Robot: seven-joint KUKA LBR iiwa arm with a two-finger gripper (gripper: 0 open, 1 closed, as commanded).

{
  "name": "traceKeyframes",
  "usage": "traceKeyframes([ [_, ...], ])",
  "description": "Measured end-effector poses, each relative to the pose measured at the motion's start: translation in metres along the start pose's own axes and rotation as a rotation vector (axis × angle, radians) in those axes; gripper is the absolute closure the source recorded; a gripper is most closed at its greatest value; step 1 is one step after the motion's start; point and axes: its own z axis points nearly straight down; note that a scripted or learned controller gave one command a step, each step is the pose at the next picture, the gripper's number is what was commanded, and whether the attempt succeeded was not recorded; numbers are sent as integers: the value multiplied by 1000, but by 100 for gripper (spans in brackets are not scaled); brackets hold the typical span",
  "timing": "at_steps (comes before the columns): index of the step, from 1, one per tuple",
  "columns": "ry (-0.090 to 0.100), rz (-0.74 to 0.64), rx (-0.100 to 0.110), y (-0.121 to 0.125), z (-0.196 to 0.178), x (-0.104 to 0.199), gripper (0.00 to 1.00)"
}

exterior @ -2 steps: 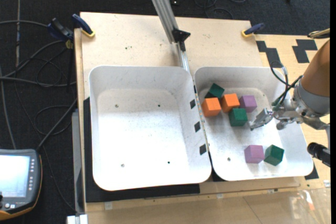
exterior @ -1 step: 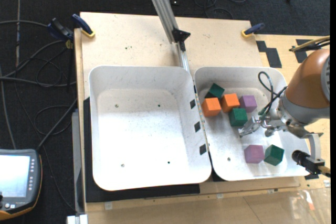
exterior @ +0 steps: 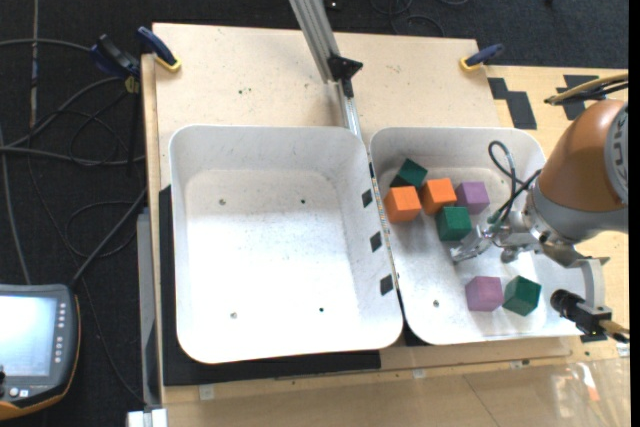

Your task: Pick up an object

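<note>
Tool (exterior: 478, 245) low inside the right bin (exterior: 520, 143), metal fingers reaching toward nine o'clock from the grey wrist; impossible to tell how far apart, and nothing visibly between them. Just beside the tips, at about eleven o'clock, a green cube (exterior: 453, 222), edges turned slightly off the bin walls, no long axis to speak of.

Outward from there, at eleven to twelve o'clock of the tool: a purple cube (exterior: 472, 194) just beside that green cube, an orange cube (exterior: 439, 194) touching or nearly touching the purple one, a second orange cube (exterior: 403, 203) further toward nine o'clock, and a dark green cube (exterior: 408, 174) at the back of the cluster, rotated diamond-wise. All blocks roughly equal-sided, so no clear pointing direction for any.

At five to six o'clock of the tool, apart from the cluster: a purple block (exterior: 484, 293) and, just beside it toward three o'clock, a green block (exterior: 522, 296), tilted a little.

Behind the tool at three o'clock, the arm (exterior: 590, 170), orange band over grey, with a black cable (exterior: 505, 170) looping toward twelve o'clock.

Left bin (exterior: 190, 150) alongside at nine o'clock, both on the pale worktop (exterior: 260, 65).
</note>
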Motion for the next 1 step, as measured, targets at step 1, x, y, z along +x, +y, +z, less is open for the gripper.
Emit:
traceKeyframes([
  [1, -1, 0, -3, 1, -11, 0, 100],
])
